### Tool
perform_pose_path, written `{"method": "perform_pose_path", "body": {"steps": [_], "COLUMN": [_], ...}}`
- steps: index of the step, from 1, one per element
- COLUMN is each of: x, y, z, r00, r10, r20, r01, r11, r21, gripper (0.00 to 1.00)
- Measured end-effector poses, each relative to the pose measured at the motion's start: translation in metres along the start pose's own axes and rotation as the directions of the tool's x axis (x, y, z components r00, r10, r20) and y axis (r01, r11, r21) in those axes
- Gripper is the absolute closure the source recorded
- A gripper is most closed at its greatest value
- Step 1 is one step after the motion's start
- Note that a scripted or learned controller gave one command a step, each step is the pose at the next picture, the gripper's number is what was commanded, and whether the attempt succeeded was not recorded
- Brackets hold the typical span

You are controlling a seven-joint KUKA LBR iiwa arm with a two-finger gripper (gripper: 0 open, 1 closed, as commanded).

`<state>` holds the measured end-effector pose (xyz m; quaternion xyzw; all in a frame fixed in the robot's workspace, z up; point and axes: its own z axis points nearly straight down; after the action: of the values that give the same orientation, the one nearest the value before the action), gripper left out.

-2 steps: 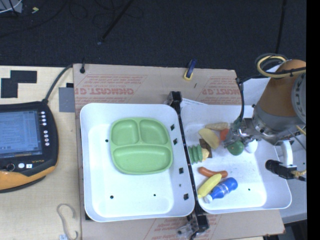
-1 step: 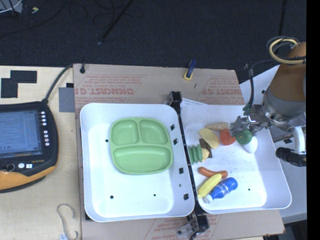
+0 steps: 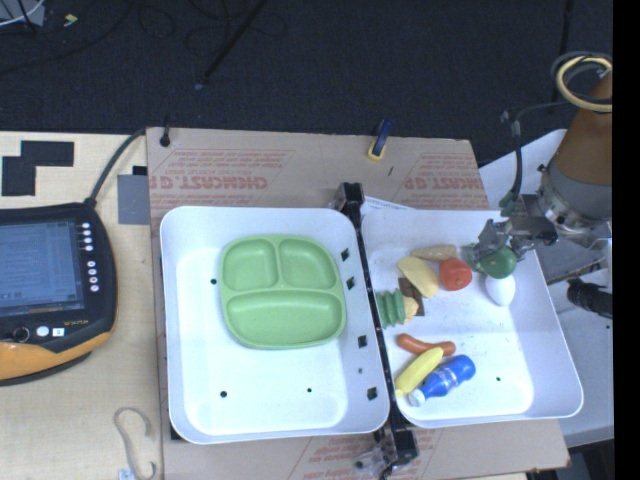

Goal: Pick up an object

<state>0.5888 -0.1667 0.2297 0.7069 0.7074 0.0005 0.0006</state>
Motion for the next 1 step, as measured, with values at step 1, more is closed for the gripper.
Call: {"method": "perform_pose_path", "body": {"steps": [1], "x": [0.0488], "y": [-0.0281], "z": [0.0113], "r00": [1.000], "r10": [-0.002], "r20": [-0.004], "r01": [0.002], "r11": [1.000], "r21": [0.008], "gripper": [1.00]}}
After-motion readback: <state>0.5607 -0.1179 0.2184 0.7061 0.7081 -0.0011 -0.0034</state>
